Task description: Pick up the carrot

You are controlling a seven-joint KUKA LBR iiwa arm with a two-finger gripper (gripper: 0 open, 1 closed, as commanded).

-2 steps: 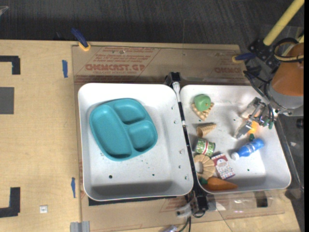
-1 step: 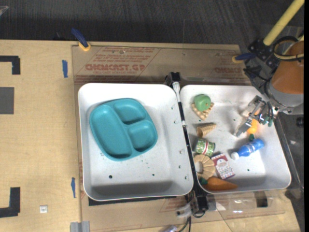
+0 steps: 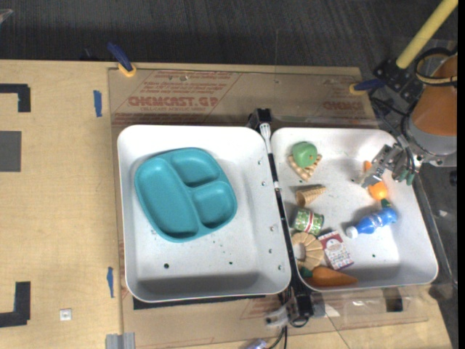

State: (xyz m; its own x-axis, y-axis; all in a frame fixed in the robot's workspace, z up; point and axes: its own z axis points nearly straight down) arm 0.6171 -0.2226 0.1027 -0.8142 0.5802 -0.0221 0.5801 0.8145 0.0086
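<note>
Nearest me, I saw the carrot (image 3: 334, 276) lying at the right bin's (image 3: 421, 257) front wall. Farther back my gripper (image 3: 386, 163) hovered just above a small orange piece (image 3: 378, 190); its opening I could not tell.

Teal tray (image 3: 185, 193); 2 white bins (image 3: 138, 267); orange carrot (image 3: 336, 275); blue bottle (image 3: 373, 220).

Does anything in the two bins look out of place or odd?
Nothing looks spilled or broken. The carrot lies against the right bin's near wall, while the gripper is by the far right wall, above a small orange piece.
</note>
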